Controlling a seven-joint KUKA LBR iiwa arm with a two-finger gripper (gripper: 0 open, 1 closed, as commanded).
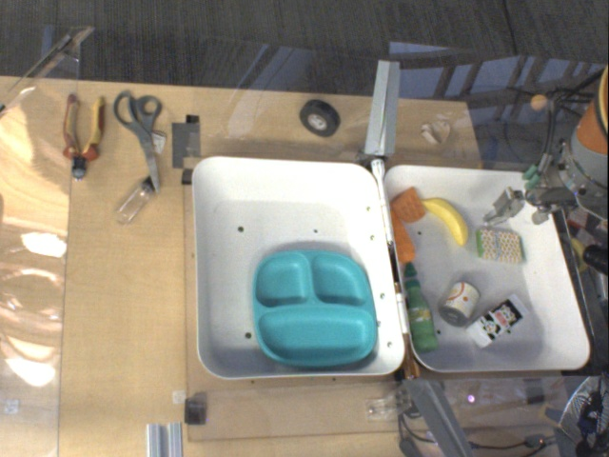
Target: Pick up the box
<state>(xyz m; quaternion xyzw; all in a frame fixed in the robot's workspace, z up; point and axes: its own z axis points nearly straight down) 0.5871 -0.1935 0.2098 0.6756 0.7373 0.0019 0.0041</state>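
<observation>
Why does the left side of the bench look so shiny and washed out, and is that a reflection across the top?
In the camera view, bright glare patches wash out the bench's left side, apparently off a clear sheet; bluish streaked reflections cross the top edge near the tape roll. The white bins are evenly lit, with soft shadows beside the teal tray. The pincer looks small and slightly blurred.

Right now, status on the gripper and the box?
Gripper over right bin's upper edge, holding nothing visible. Box lies just below it, untouched. Banana beside the box, apart.
</observation>
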